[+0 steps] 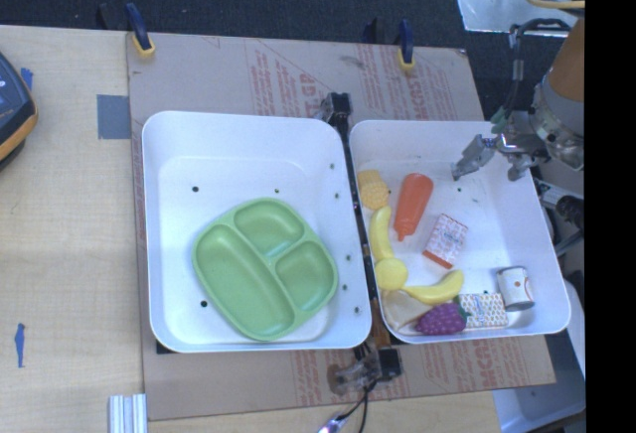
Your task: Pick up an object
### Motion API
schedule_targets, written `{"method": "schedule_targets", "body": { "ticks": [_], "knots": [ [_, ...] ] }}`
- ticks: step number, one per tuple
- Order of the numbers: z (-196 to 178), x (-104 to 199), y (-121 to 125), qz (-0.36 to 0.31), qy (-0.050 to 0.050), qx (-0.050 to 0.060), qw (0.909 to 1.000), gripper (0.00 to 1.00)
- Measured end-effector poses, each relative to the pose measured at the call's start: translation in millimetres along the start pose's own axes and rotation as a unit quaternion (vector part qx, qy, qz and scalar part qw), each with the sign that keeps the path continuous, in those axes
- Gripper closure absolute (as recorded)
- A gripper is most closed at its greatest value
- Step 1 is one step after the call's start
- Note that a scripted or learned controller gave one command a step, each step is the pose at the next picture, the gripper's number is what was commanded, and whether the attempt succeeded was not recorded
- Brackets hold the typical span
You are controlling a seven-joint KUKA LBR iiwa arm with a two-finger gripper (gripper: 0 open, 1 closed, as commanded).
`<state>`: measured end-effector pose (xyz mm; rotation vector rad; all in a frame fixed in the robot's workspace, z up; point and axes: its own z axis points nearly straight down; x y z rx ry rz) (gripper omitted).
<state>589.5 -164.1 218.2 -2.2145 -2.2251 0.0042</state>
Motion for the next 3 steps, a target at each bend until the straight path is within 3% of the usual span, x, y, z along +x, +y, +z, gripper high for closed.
{"method": "schedule_targets", "body": {
  "ticks": [1,2,3],
  "knots": [
    [67.6,40.7,9.2,-0.001,0.000,0.001,1.0000,0.00],
    [126.9,64.2,-2.9,0.000,0.000,0.000,1.0000,0.00],
    [116.4,62.9,-2.9,-0.002,-0.001,0.001,1.0000,1.00]
  ]
}}
